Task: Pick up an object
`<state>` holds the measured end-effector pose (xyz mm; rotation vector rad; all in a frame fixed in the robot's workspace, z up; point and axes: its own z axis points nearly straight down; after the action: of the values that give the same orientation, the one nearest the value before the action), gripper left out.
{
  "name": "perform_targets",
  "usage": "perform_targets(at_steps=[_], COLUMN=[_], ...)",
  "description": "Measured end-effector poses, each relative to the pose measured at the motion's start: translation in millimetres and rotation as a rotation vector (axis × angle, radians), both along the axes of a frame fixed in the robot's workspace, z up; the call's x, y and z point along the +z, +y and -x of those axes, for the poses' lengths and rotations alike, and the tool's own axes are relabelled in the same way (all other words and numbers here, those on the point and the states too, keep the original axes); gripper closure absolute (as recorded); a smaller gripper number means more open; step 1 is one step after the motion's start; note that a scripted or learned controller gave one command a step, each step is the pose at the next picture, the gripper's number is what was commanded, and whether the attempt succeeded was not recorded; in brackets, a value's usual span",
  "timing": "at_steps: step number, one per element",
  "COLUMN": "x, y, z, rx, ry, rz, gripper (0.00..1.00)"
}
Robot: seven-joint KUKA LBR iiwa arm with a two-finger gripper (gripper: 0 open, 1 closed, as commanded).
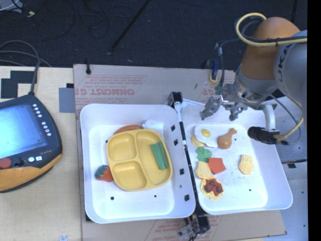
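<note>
Camera view. From my remote station I see the claw (220, 109) hanging over the back edge of the right bin (273, 185), its two fingers (207, 110) spread wide — nothing between them, nothing touched. Below it in that bin lie a fried egg (204, 134), a chicken leg (226, 138), a green piece (203, 154), a red piece (216, 165), a cracker (246, 164) and a small pizza (212, 188). The left bin (95, 185) holds a yellow divided tray (133, 162) — a green stick (160, 155) rests in it.
</note>
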<state>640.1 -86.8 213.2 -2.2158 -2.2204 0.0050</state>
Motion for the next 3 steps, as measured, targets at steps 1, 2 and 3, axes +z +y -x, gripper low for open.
perform_targets(at_steps=[1, 2, 3], x=[8.4, 211.9, 129.4], y=[-0.2, 22.2, -16.8], z=[0.0, 36.9, 89.8], rx=[0.001, 0.001, -0.007], ry=[0.004, -0.017, 0.008], rz=[-0.001, 0.002, 0.001], gripper=[1.0, 1.0, 1.0])
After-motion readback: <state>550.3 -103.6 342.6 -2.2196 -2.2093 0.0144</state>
